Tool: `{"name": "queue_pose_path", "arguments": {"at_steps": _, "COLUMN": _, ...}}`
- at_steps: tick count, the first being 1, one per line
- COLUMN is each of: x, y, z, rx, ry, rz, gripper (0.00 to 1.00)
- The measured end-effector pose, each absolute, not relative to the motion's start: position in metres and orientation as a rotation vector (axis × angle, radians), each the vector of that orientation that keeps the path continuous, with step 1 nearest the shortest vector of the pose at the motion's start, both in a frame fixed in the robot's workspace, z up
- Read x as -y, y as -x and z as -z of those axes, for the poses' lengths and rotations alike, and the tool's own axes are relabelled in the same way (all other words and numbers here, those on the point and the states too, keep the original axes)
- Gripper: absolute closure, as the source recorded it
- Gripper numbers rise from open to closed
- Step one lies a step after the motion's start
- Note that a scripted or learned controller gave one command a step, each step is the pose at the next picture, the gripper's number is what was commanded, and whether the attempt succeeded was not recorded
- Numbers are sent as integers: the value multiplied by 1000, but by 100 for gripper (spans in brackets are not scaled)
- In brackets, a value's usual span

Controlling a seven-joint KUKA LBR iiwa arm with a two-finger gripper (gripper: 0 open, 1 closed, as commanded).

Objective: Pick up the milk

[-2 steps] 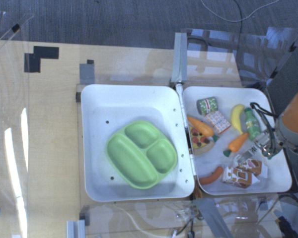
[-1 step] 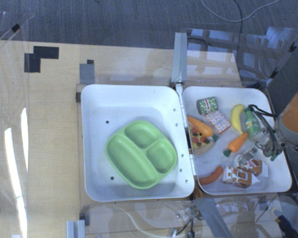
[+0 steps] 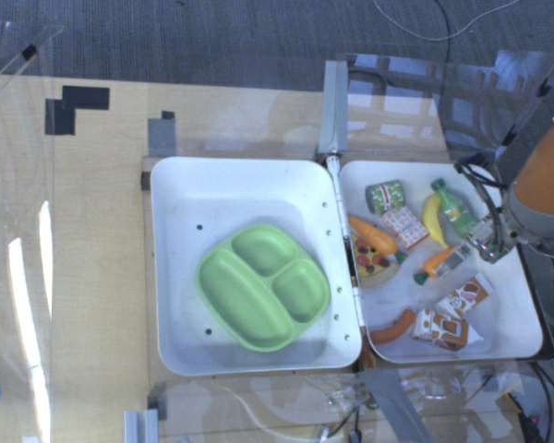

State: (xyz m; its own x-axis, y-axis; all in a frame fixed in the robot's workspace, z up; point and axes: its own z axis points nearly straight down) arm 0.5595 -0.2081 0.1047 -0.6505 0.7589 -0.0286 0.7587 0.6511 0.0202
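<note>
Two small brown-and-white cartons lie in the front right of the right bin (image 3: 526, 335): one (image 3: 468, 295) nearer the middle, the other (image 3: 441, 329) by the front wall. I cannot tell which of them is the milk. My gripper (image 3: 480, 244) hangs over the right side of that bin, just behind the nearer carton and apart from it. It is beside a green bottle (image 3: 455, 213) and a small carrot (image 3: 433, 262). Nothing shows held in it. The arm's orange band (image 3: 545, 178) is at the right edge.
The right bin also holds a green can (image 3: 385, 196), a red checked box (image 3: 403, 226), a banana (image 3: 430, 220), a large carrot (image 3: 373, 234), a pizza slice (image 3: 377, 262) and a sausage (image 3: 392, 327). A green divided plate (image 3: 263, 286) lies in the left bin (image 3: 180, 201).
</note>
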Motion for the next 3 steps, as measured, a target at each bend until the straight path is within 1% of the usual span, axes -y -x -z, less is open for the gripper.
{"name": "queue_pose_path", "arguments": {"at_steps": 1, "x": 206, "y": -490, "z": -101, "rx": -2851, "ry": -1297, "rz": -2, "gripper": 0}}
{"name": "queue_pose_path", "arguments": {"at_steps": 2, "x": 206, "y": -496, "z": -115, "rx": -2833, "ry": -1287, "rz": -9, "gripper": 100}}
{"name": "queue_pose_path", "arguments": {"at_steps": 3, "x": 206, "y": -496, "z": -115, "rx": -2835, "ry": -1288, "rz": -8, "gripper": 0}}
